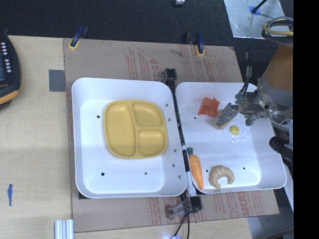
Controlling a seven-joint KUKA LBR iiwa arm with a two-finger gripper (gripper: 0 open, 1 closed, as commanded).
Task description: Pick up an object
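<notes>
Hand (pixel 230 114) low in right bin (pixel 259 176), fingers apart, nothing held, beside fried egg (pixel 235 131) and red piece (pixel 209 106); carrot (pixel 196 172), croissant (pixel 221 175) near front edge

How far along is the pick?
Done: the grey pincer has reached into the right white bin, low beside the red block and fried egg toy. In hand: nothing visibly between its fingers. Left: grasp and lift; the orange carrot and tan croissant lie untouched near the front wall.
</notes>
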